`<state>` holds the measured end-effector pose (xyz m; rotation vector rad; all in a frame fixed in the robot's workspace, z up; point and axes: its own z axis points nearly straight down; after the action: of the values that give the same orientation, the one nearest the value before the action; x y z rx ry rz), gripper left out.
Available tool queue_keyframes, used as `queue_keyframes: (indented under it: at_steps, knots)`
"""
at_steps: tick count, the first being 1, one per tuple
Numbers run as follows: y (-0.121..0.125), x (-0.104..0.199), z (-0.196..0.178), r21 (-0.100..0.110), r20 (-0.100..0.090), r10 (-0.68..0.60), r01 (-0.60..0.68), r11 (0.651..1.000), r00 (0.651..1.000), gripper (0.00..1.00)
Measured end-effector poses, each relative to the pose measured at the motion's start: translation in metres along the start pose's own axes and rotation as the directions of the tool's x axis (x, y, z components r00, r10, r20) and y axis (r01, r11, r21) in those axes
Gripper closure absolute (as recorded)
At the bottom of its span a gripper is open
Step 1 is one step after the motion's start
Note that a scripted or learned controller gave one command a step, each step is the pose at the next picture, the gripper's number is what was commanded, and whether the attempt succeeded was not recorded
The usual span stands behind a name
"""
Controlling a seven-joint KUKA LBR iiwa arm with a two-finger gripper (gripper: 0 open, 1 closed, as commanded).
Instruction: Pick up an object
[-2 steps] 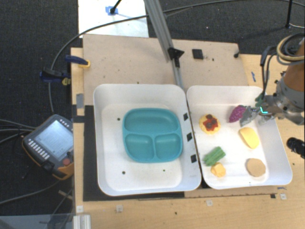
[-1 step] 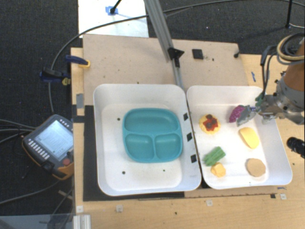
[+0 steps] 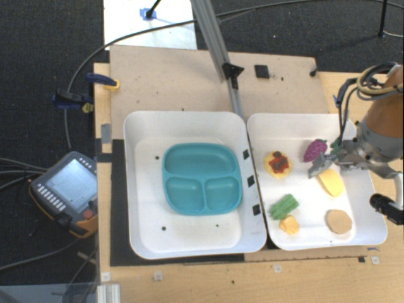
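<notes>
The right white bin (image 3: 372,235) holds several small toy foods. A purple grape bunch (image 3: 314,149) lies near its back, with a yellow and red tart (image 3: 278,163) to its left. A yellow wedge (image 3: 331,184) lies in the middle right. At the front are a green vegetable (image 3: 284,205), an orange-yellow chunk (image 3: 289,225) and a tan round biscuit (image 3: 339,221). My gripper (image 3: 320,165) hangs low over this bin, between the grape bunch and the yellow wedge, just above the wedge's upper left end. Nothing is visibly held in it.
The left white bin (image 3: 142,219) holds a teal divided plate (image 3: 202,178). A slanted metal pole (image 3: 214,36) ends at the bins' back edge. A teach pendant (image 3: 66,194) and cables lie off the bench to the left. A black part (image 3: 386,208) of the arm overhangs the right bin's rim.
</notes>
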<state>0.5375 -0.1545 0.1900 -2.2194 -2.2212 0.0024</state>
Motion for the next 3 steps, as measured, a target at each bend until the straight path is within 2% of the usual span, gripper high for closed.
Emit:
queue_keyframes:
  at_steps: [1,2,3]
  knots:
    - [0.001,-0.002,0.042,-0.001,0.000,0.000,0.000,1.000,1.000,0.00]
    - [0.003,-0.001,0.102,-0.007,0.001,0.001,-0.001,1.000,1.000,0.00]
    - [0.004,0.000,0.088,-0.011,0.001,0.000,0.000,1.000,1.000,1.00]
